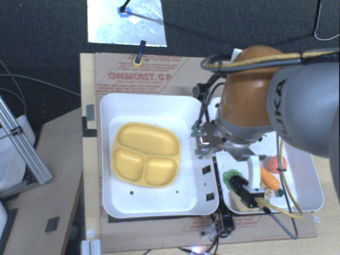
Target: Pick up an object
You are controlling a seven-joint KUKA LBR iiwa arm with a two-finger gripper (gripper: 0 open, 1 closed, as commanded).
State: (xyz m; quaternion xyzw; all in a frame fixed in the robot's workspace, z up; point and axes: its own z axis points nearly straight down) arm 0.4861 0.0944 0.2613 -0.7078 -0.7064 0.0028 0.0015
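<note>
A yellow divided plate (144, 154) lies flat in the left white bin (154, 104), filling its middle. My gripper (204, 141) hangs low over the wall between the two bins, just right of the plate and apart from it. The grey arm with its orange band (249, 89) covers most of the right bin (314, 195). In the right bin's near part lie an orange carrot-like piece (269, 180), a pink-red piece (277, 163), a green piece (230, 175) and a white piece (254, 169). Nothing shows in the gripper.
Both bins rest on a printed cardboard sheet (143, 73). A small blue and yellow tool (139, 53) lies at the sheet's far edge, beside a shiny foil sheet (126, 15). An aluminium frame (21, 142) stands at the left.
</note>
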